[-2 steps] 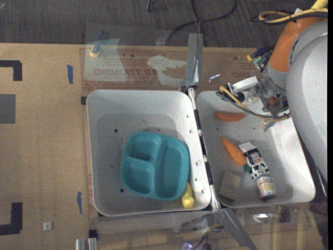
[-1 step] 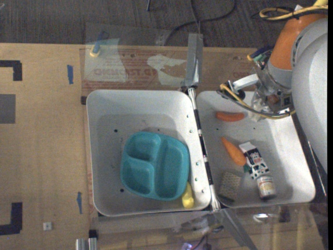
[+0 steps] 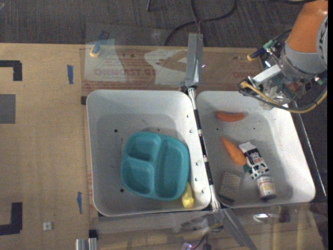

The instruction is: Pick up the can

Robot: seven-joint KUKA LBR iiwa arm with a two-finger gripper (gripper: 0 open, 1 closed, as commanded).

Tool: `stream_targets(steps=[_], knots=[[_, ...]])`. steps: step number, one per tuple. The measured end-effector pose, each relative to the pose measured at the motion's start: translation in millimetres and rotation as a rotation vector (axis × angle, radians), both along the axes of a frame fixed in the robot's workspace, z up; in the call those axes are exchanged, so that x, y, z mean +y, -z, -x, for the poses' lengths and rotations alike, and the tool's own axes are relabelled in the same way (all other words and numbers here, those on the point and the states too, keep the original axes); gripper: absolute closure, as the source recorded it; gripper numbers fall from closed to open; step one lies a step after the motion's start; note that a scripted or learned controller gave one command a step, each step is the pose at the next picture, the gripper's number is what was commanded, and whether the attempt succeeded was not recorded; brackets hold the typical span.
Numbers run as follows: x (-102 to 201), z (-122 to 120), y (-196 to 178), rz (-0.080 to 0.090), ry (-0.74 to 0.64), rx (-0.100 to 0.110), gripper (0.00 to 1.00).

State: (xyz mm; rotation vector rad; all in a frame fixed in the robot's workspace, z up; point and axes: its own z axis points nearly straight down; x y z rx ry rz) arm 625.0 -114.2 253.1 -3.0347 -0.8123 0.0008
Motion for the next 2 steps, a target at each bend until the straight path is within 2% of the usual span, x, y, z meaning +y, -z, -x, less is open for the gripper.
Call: stream_targets(steps=[1, 2], knots=[[59, 20, -33, -0.001, -0.012, 0.001, 1.00], [127, 16, -164, -0.001, 0.111, -0.001, 1.00]])
